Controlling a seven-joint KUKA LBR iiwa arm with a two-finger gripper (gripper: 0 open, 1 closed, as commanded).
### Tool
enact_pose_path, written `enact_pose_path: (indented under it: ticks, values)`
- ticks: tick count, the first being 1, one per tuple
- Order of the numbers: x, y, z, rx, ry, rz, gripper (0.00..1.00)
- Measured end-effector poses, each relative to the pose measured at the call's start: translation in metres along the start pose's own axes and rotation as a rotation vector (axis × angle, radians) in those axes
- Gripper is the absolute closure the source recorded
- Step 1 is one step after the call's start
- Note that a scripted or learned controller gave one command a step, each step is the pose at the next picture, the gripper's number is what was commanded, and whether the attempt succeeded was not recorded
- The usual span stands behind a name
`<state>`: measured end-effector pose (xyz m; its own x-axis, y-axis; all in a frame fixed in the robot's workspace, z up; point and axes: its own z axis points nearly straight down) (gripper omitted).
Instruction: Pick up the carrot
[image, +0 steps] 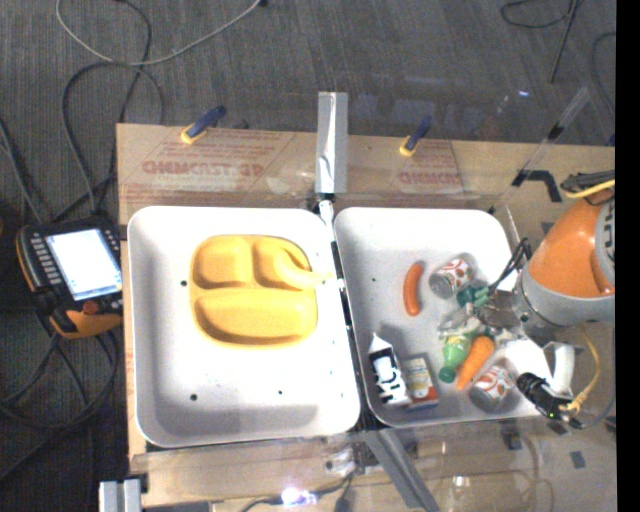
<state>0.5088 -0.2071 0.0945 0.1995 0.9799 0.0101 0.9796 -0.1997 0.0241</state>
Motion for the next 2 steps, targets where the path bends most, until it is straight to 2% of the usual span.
enact_pose_path:
  ticks: [1,2]
  values:
    - [-0.002,-0.002,-0.004,0.009,-0.002,0.003,1.00]
    - [-0.003,-0.023,-0.078,0.031,-0.009,-0.068,1.00]
